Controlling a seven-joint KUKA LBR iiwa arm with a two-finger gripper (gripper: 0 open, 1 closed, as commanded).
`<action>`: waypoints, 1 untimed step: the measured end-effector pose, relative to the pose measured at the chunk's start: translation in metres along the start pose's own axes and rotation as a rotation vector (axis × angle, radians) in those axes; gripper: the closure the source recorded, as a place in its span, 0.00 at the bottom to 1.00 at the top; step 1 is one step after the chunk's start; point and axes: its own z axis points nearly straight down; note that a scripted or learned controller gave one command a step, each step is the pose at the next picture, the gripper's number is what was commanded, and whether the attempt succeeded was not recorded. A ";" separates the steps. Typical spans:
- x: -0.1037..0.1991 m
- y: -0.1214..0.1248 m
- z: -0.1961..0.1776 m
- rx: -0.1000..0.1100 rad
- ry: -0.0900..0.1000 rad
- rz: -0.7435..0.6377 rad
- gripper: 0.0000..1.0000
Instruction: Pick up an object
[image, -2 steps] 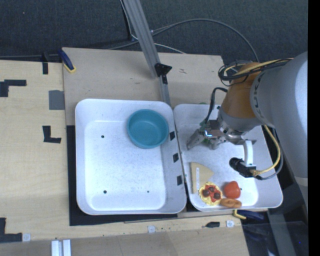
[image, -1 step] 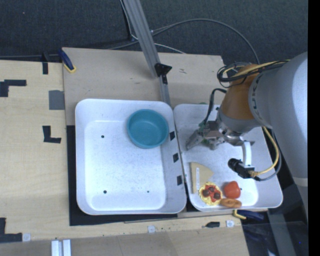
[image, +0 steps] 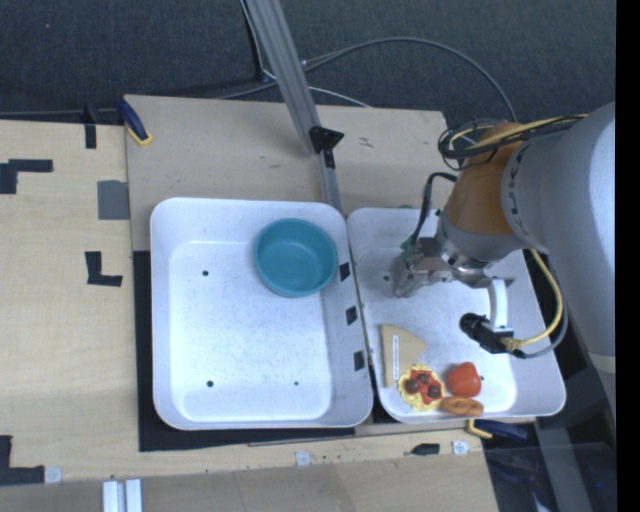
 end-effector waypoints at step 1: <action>0.004 0.001 -0.062 -0.002 0.001 0.000 1.00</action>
